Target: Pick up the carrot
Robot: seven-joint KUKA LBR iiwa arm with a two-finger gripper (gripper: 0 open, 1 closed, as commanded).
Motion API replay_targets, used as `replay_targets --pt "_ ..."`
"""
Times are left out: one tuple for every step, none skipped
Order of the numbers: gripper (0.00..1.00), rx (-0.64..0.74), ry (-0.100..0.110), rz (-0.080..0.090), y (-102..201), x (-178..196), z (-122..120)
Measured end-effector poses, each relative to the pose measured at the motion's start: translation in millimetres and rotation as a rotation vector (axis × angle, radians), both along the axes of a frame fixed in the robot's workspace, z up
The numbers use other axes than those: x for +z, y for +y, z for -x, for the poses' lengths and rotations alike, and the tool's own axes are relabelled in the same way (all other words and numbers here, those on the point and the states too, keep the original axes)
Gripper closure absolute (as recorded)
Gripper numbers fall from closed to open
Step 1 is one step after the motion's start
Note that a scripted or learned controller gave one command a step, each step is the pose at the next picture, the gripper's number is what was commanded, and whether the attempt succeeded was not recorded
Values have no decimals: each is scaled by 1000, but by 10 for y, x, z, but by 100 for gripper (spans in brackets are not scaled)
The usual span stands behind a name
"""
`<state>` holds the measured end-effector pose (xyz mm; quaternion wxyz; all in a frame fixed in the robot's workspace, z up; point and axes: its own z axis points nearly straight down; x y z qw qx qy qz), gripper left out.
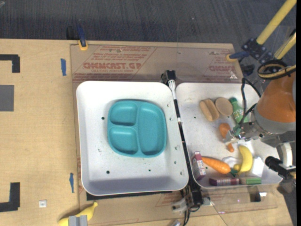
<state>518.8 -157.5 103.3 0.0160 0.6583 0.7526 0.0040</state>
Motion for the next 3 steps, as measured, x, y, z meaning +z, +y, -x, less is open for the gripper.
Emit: replay_targets --pt "0 0 5 -1 3 -22 15" --pt "0 -43 16 -13 388 -143 -676" --pt "100 -44 8 -6 359 -12 -695"
